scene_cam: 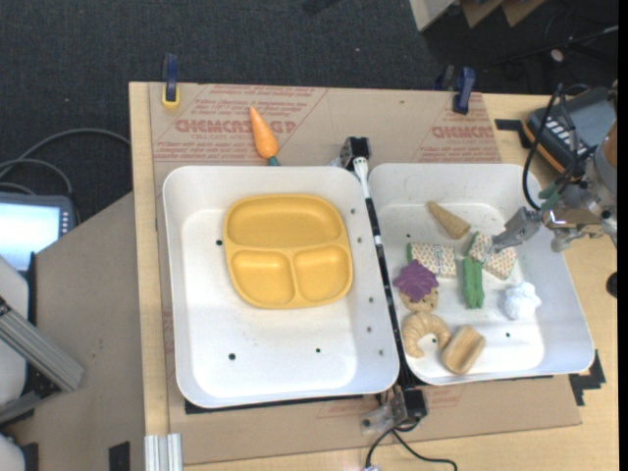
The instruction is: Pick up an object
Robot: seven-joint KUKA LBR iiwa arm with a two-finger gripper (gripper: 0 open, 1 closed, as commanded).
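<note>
My gripper reaches in from the right over the right bin, its tip just above a checkered cracker piece. Close to it lie a green pod and a white crumpled item. Further left in the same bin sit a second checkered cracker, a purple cluster and a tan wedge. A croissant and a bread roll lie at the bin's near edge. Nothing is visibly held.
The left bin holds a yellow divided plate. An orange carrot lies on the cardboard behind the bins. Blue clamps grip the board's far edge. Cables and the arm's wrist crowd the right side.
</note>
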